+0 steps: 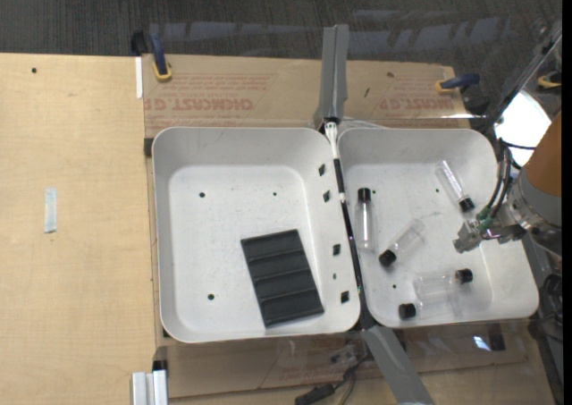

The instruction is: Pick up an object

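Hand: we are seeing the hand [471, 238] hanging over the right bin [483, 148] near its right wall; we cannot tell its state.
Vials: we are counting several clear black-capped vials [365, 213] lying scattered in that bin.
Left bin: the left bin [179, 148] is holding a ribbed black block [281, 276].

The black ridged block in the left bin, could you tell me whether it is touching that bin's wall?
Apart. The camera view shows white bin floor all around the black block, separating it from the left bin walls.
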`<state>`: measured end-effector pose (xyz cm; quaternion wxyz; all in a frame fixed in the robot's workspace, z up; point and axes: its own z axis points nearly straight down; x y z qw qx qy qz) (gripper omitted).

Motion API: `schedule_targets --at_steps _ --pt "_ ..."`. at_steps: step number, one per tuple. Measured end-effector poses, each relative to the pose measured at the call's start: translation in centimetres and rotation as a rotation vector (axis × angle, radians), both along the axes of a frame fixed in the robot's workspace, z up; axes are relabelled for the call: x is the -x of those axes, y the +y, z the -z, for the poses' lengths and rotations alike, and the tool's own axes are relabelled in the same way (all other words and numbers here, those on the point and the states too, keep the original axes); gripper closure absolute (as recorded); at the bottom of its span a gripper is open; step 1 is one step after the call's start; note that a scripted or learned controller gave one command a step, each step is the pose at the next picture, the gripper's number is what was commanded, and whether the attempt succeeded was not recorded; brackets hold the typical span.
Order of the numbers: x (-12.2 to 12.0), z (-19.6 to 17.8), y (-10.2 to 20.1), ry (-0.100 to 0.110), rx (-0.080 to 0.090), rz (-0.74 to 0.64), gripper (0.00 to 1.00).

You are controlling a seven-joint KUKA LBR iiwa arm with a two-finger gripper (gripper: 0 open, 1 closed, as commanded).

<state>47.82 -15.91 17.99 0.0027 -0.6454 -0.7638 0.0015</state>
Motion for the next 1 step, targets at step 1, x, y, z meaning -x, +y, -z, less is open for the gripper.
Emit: schedule_targets --at_steps 1 --pt "-0.01 -2.47 10.57 0.001 0.001 -0.055 1.0"
